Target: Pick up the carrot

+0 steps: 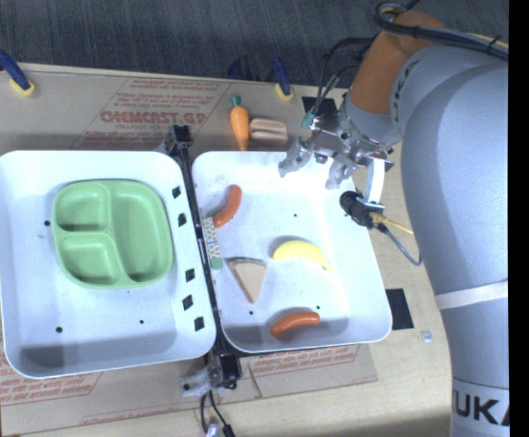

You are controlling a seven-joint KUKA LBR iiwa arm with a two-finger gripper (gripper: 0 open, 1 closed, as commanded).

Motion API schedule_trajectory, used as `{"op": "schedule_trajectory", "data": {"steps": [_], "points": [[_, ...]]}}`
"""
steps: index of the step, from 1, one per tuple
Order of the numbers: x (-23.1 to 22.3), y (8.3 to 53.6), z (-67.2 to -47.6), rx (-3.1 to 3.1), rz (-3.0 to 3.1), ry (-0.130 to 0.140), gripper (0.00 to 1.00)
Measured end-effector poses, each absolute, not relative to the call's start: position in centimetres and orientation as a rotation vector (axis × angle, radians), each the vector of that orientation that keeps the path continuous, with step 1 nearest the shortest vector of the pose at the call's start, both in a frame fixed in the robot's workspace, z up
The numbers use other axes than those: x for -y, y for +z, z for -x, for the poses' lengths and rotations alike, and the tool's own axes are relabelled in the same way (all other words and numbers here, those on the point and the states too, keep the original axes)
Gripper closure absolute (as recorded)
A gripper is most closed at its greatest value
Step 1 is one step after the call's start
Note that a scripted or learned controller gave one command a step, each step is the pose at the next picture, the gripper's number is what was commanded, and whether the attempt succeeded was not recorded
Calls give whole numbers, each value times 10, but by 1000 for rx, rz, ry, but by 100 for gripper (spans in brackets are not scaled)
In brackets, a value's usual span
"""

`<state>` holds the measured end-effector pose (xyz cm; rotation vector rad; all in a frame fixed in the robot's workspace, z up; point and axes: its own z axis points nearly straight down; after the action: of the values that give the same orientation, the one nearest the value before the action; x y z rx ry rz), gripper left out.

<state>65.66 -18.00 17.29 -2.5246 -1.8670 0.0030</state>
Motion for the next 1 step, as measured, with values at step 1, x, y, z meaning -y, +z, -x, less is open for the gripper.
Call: {"op": "schedule_trajectory", "data": {"steps": [1], "points": [[202, 91, -656, 1431, 2791, 7, 0]]}}
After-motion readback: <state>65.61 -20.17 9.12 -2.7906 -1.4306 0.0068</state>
